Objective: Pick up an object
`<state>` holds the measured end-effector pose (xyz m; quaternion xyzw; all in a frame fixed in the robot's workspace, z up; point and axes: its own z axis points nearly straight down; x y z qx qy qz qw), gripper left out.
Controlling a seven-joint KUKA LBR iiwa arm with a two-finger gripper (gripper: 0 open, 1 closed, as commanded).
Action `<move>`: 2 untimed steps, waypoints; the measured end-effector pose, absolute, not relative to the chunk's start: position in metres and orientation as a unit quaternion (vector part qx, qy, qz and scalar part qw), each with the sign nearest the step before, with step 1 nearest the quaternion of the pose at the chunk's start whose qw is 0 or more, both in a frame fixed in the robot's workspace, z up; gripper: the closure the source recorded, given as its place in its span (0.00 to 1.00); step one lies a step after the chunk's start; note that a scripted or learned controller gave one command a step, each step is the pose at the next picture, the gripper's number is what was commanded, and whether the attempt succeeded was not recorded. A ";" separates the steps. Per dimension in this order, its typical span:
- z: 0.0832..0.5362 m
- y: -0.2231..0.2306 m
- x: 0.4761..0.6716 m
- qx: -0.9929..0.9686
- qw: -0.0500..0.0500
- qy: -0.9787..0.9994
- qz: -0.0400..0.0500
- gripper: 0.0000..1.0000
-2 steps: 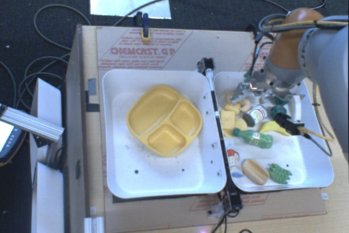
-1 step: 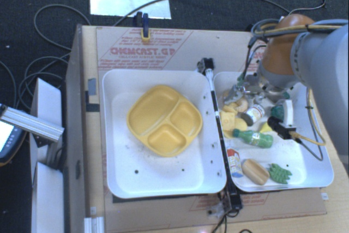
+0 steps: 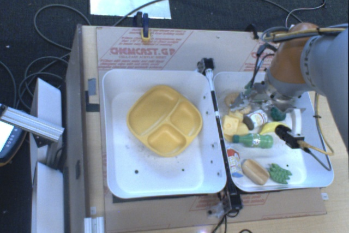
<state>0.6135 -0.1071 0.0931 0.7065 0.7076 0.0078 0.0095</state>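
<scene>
Several toys crowd the end effector; whether its fingers are spread, cannot tell.

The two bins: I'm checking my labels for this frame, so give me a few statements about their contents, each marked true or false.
1. A yellow divided plate lies in the left bin. True.
2. The green bottle stands upright. False: it lies on its side in the right bin.
3. The arm hangs over the left bin. False: it is over the right bin, above the cluttered objects.
4. A hot dog bun lies near the right bin's front edge, beside a green leafy toy. True.
5. The yellow divided plate carries several toys. False: its compartments hold nothing.
</scene>
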 end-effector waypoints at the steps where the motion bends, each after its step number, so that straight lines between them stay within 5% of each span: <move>1: 0.086 -0.093 0.625 0.706 0.002 0.708 0.001 0.00; 2: 0.085 -0.087 0.644 0.705 0.001 0.709 0.001 0.00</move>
